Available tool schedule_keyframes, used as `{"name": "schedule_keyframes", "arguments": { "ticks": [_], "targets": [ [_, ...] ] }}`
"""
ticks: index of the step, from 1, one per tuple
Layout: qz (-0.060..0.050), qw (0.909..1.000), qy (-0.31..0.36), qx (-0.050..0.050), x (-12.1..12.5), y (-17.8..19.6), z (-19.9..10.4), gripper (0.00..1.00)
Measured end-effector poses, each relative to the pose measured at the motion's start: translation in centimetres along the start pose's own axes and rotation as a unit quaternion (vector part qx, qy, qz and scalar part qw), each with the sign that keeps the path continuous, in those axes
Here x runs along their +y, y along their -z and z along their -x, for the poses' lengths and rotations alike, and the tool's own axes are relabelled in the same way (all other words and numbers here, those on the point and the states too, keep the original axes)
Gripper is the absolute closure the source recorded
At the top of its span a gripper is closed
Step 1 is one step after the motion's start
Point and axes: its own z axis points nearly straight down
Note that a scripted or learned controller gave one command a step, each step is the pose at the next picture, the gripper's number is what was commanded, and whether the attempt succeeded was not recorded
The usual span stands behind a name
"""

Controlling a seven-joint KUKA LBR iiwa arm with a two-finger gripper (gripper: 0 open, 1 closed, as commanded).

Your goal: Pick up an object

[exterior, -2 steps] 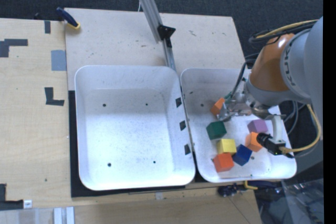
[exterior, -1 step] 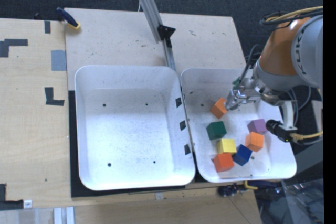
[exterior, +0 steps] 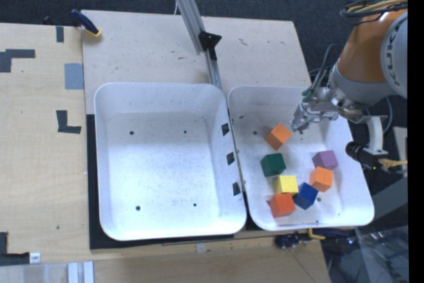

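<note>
Over the right bin (exterior: 344, 209), the pincer (exterior: 301, 122) hovers just beside an orange cube (exterior: 279, 136), tips pointing down towards it. Whether it is wide or narrow cannot be told from here; nothing is visibly held. Outward from that cube: a green cube (exterior: 272, 164) just below it, then yellow (exterior: 287, 184), blue (exterior: 305, 195) and red (exterior: 281, 205) bunched together, with a purple cube (exterior: 324, 159) and a second orange one (exterior: 321, 178) off to the right. The left bin (exterior: 103, 162) sits beyond. By the look of it, the pick is not yet made: descent, closing and lift all remain.
</note>
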Motion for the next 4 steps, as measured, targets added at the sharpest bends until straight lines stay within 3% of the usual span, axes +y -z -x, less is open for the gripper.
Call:
{"name": "schedule_keyframes", "arguments": {
  "ticks": [1,4],
  "targets": [
    [0.001,1.0,0.001,0.0,0.4,5.8,-0.9,1.0],
    [-0.003,1.0,0.003,0.001,2.9,2.6,-18.9,1.0]
  ]
}}
